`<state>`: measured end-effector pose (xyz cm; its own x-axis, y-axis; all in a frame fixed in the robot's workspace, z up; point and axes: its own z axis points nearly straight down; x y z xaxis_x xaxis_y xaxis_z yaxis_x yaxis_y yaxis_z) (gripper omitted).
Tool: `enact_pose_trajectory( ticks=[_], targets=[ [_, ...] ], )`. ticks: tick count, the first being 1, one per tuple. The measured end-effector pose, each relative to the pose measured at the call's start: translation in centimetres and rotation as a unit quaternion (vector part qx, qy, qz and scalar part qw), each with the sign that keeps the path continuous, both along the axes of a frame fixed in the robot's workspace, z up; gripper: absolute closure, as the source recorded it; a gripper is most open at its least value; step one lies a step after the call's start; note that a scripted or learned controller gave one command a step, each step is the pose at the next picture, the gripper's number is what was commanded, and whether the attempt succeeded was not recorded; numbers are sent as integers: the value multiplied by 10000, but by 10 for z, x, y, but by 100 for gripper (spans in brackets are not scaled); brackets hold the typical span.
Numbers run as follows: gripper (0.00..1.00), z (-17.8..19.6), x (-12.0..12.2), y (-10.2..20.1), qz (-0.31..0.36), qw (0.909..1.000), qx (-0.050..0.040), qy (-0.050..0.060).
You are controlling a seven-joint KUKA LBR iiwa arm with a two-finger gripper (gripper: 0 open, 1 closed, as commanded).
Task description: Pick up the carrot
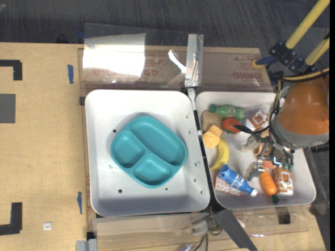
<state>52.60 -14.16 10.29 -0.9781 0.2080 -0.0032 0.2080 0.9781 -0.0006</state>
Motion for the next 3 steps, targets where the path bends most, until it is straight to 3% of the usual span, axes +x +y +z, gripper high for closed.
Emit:
enact_pose_trajectory(
  ticks=[1, 2, 3],
  targets=[
    [0, -13, -29, -25, 158, 9999, -9, -68],
    [0, -12, -41, 19, 47, 10000, -13, -80],
    [0, -12, -11, 27, -253, 9997, -11, -58]
  ],
)
